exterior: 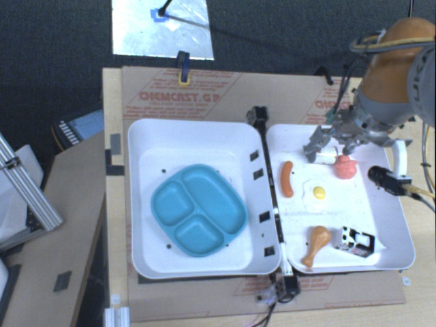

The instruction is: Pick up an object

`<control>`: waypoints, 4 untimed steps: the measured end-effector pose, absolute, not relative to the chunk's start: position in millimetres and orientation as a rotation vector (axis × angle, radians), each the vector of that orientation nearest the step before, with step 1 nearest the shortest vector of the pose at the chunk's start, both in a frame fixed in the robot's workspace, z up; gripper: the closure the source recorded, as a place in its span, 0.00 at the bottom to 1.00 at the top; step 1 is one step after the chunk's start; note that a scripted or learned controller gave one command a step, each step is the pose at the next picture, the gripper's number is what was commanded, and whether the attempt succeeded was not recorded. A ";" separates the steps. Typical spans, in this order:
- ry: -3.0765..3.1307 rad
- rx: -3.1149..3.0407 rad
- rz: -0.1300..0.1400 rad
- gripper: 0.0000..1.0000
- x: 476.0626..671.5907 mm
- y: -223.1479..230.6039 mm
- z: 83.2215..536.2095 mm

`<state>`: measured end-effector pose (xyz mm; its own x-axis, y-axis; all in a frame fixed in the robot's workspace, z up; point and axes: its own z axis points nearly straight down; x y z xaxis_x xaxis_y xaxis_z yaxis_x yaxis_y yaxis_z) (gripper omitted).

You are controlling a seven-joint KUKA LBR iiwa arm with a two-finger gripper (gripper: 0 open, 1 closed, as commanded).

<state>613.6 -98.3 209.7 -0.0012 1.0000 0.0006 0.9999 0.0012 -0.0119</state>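
light wooden desk (82, 203) up front, two shallow white plastic bins (204, 131) on brown cardboard, dark carpet behind. right bin: toy drumstick (315, 244), fried egg (317, 193), sausage (287, 178), pink strawberry (346, 168) right by the open, empty end effector (332, 148).

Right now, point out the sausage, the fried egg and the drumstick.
sausage (287, 178), camera view, middle of its length.
fried egg (318, 193), camera view, on the yolk.
drumstick (317, 237), camera view, on the meaty end.
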 end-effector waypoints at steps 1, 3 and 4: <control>-2.226 -2.219 -0.001 0.00 616.1 -98.2 217.7; -2.224 -2.223 -0.003 0.00 621.7 -100.3 122.4; -2.226 -2.225 -0.006 0.00 624.2 -100.3 87.7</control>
<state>624.2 -100.3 87.7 -0.0006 1.0000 -0.0011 1.0000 0.0006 0.0068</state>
